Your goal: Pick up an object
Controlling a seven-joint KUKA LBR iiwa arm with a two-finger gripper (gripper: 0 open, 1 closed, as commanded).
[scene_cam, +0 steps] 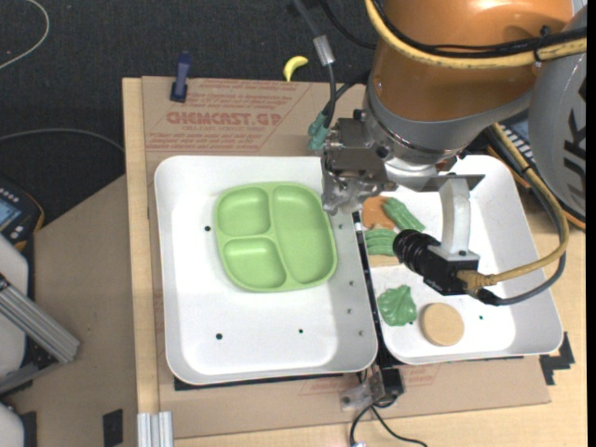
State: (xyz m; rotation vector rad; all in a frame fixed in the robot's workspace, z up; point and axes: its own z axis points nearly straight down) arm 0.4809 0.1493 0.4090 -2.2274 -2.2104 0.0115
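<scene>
The big grey robot arm with the shiny orange band (466, 45) is nearest to us. Its top is cut off by the top edge of the picture. It hides much of the far side of the right shallow white plastic bin (521, 250).

Under the arm hangs the grey metal gripper (343, 196). It sits at the far left corner of the right bin, right by the wall where the two bins meet. It is dark and crowded there, so I cannot tell if the gripper is open or closed, or if it grips anything.

Just beside it, in that same corner, lies a small flat orange piece (374, 214), partly hidden. It may be touching the gripper, but that is hard to see. A long green leaf-shaped toy (403, 214) lies against the orange piece. A short green toy (380, 241) lies by the left wall of that bin.

Near the right bin's near left corner is a crinkly green leaf toy (398, 304). A round tan disc like a cookie (442, 324) sits just beside it.

The left shallow white plastic bin (186, 277) holds a light green plastic plate with three sections (275, 236), closer to its far right corner. Both bins rest on a brown cardboard sheet with red letters (223, 110).
</scene>
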